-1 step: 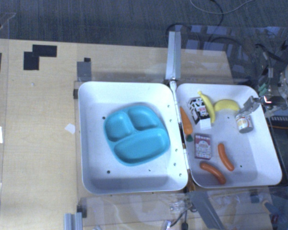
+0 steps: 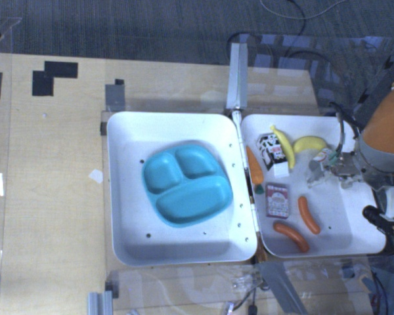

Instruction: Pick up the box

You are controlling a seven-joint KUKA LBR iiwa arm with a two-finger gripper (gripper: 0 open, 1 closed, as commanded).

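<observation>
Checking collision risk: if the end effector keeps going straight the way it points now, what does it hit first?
The end effector points left and down into the right bin. Bare bin floor probably comes first; the banana and a sausage flank that line. Depth is unclear.

The robot arm (image 2: 387,133) is grey with a big round orange band near its wrist. Thin dark cables loop around it. Its gripper (image 2: 328,166) is small, made of shiny silver metal parts.
</observation>
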